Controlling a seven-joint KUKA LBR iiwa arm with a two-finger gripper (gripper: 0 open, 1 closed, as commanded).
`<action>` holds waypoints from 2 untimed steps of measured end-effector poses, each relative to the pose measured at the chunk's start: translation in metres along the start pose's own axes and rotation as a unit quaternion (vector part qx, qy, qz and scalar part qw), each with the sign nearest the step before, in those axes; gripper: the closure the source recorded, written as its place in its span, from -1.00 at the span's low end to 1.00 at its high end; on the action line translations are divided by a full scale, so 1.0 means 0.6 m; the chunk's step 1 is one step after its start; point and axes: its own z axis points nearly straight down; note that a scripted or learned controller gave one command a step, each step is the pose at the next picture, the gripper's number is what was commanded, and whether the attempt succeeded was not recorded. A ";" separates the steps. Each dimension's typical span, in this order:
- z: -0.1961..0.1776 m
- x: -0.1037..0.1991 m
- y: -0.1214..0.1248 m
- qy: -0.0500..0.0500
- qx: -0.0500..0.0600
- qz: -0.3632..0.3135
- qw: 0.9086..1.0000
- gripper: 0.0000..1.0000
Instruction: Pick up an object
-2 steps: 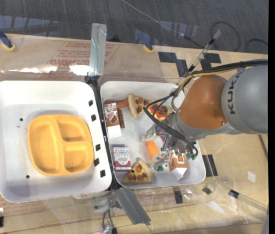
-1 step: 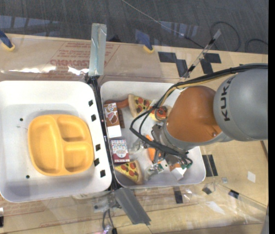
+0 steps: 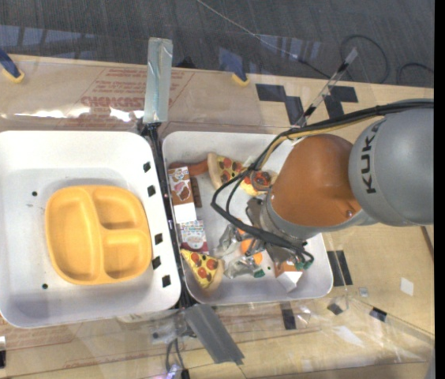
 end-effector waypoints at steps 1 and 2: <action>-0.258 -0.057 0.040 -0.005 0.003 -0.021 1.000 1.00; -0.244 -0.134 0.000 0.000 0.000 -0.116 0.993 1.00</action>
